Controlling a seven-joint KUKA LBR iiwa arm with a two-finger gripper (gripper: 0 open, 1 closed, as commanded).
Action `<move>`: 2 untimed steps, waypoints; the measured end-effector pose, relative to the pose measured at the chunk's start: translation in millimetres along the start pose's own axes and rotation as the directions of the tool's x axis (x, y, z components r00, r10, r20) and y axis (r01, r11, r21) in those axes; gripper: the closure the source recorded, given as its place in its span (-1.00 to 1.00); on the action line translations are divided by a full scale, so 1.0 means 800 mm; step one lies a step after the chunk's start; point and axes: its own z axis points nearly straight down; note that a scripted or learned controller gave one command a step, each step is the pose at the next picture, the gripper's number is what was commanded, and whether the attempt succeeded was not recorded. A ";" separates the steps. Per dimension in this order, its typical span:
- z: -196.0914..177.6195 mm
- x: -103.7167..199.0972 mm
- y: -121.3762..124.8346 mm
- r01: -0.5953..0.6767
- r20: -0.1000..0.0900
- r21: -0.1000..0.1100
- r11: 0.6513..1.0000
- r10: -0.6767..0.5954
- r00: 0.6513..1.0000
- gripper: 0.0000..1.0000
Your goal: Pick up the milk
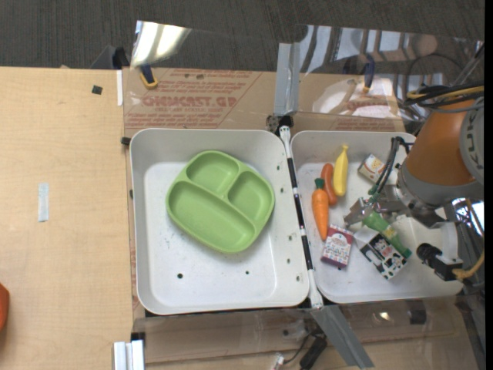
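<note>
Over the right white bin [431, 287] my hand [368, 210] hangs low; whether it is apart or together I cannot tell. Just beside it lie a green object [383, 223] and the black-and-white patterned milk carton [385, 254]. I could easily close on the wrong thing, or nudge the carton away.

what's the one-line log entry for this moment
task: pick up milk | gripper: low in right bin, over green item | milk carton: beside carrot, not held | left bin: green plate
</note>
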 end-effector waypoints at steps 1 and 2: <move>-0.002 0.033 -0.073 -0.027 0.001 -0.007 1.000 0.027 1.000 -1.00; 0.000 0.054 -0.073 0.052 0.001 -0.003 0.999 -0.052 0.999 -1.00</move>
